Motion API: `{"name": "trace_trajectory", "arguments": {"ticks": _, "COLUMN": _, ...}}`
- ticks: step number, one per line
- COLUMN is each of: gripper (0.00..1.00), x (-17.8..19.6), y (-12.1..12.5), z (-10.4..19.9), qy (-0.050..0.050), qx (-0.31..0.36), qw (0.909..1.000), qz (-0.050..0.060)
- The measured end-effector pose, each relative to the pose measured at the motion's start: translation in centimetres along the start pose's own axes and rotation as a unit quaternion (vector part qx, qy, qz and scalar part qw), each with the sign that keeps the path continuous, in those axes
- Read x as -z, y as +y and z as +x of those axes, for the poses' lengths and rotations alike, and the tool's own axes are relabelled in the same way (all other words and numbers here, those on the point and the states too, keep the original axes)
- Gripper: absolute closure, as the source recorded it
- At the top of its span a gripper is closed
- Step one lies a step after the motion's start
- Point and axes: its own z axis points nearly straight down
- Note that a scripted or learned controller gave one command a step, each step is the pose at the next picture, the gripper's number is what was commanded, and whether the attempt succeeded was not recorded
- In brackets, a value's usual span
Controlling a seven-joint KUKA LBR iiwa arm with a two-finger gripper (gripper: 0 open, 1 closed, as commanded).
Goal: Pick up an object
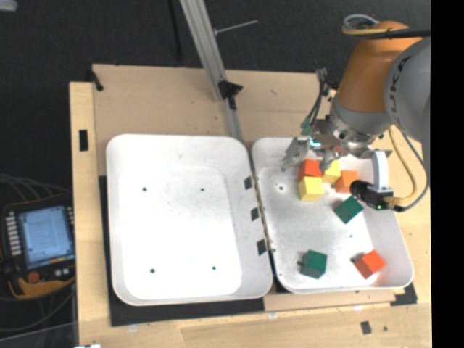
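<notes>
Camera view: the gripper (317, 153) hangs over the far end of the right bin (286, 263), directly above a tight cluster of blocks. The orange block (312, 169) lies just below it toward the viewer, touching the yellow block (311, 187); a second yellow (332, 171) and another orange (346, 179) crowd the same spot. Finger spread: cannot tell, and nothing visibly held. Two green blocks (349, 209) (313, 263) and an orange one (369, 263) lie well apart, nearer. Neighbours leave little room, I'd judge. Left bin (119, 216) alongside.
</notes>
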Motion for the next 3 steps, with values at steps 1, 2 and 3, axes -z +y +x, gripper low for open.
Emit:
{"name": "trace_trajectory", "arguments": {"ticks": 1, "gripper": 0.0, "x": 0.3, "y": 0.1, "z": 0.0, "qy": 0.0, "qx": 0.0, "qw": 1.0, "qz": -0.003}}
{"name": "trace_trajectory", "arguments": {"ticks": 2, "gripper": 0.0, "x": -4.9, "y": -0.6, "z": -1.0, "qy": -0.001, "qx": -0.002, "qw": 1.0, "qz": 0.0}}
{"name": "trace_trajectory", "arguments": {"ticks": 3, "gripper": 0.0, "x": -9.5, "y": 0.7, "z": -1.9, "qy": -0.005, "qx": -0.003, "qw": 0.9999, "qz": -0.009}}
